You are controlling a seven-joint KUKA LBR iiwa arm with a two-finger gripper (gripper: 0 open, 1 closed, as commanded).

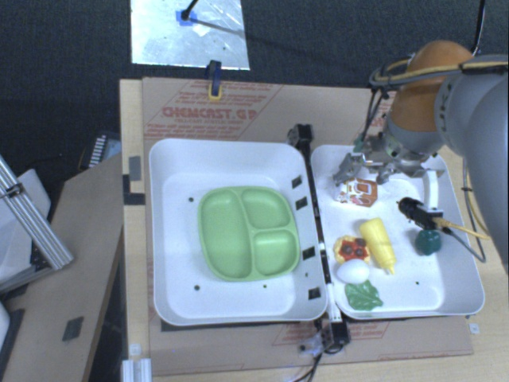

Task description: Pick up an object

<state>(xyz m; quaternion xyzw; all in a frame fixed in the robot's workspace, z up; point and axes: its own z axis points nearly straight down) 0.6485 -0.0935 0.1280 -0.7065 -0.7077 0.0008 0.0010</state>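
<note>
My gripper [367,173] is at the back of the right bin [461,293], reaching in from the right. Its grey fingers [347,169] stand spread open, just above and behind a small white and orange packet [359,192]. The packet lies on the bin floor and is not between the fingers. Nearer the front lie a yellow banana-shaped piece [379,243], a red and yellow item [352,249], a white egg [354,272] and a green leafy piece [363,295]. A dark teal ball [427,242] sits at the right.
The left bin [171,213] holds a green divided plate [246,233]. A black divider [312,213] with clips runs between the two bins. The grey arm with its orange band [429,86] hangs over the right bin's back right corner.
</note>
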